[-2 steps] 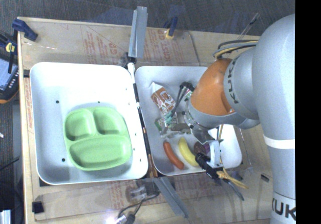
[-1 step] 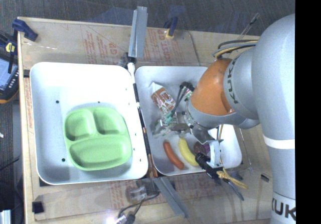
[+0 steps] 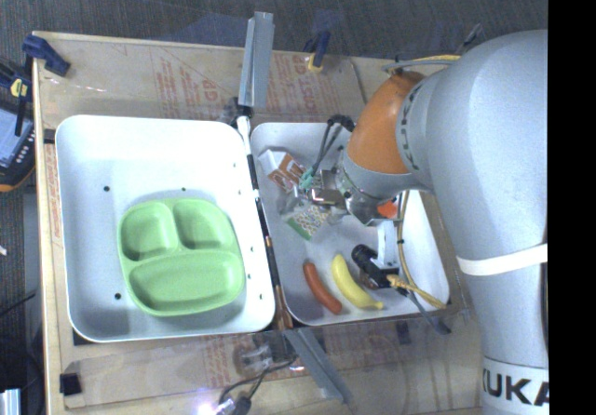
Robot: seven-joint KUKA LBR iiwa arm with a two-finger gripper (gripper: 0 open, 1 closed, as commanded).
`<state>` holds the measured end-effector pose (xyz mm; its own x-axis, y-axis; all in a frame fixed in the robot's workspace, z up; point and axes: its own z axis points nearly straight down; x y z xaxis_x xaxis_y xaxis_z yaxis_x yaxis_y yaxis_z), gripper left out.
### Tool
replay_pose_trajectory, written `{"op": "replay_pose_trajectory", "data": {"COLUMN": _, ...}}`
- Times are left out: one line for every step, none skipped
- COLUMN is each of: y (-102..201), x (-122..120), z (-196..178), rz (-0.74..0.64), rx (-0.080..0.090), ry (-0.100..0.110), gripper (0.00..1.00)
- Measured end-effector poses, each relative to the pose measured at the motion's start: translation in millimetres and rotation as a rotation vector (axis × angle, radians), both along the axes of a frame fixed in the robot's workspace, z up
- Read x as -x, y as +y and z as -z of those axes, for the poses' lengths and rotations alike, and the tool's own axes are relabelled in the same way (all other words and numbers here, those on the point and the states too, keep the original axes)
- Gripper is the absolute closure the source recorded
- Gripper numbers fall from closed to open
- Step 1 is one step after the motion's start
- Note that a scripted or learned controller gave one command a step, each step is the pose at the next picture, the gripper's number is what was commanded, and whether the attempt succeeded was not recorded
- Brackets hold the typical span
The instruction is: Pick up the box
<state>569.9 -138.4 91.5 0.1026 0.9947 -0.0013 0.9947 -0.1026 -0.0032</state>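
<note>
In the right bin, a small box with a green and white print lies near the middle, tilted. My gripper hangs low over the bin, just above the box's upper edge and close to it. The arm's wrist hides the part of the bin to the right of the box. I cannot see whether the gripper touches the box.
A brown and orange packet lies just up-left of the gripper. A red sausage and a yellow banana lie near the right bin's front wall. The left bin holds a green divided plate.
</note>
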Motion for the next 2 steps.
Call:
{"op": "replay_pose_trajectory", "data": {"y": 0, "x": 1, "z": -10, "rz": -0.002, "rx": -0.001, "ry": 0.003, "gripper": 1.0}}
{"op": "replay_pose_trajectory", "data": {"y": 58, "x": 8, "z": -102, "rz": -0.18, "rx": -0.002, "ry": -0.001, "gripper": 1.0}}
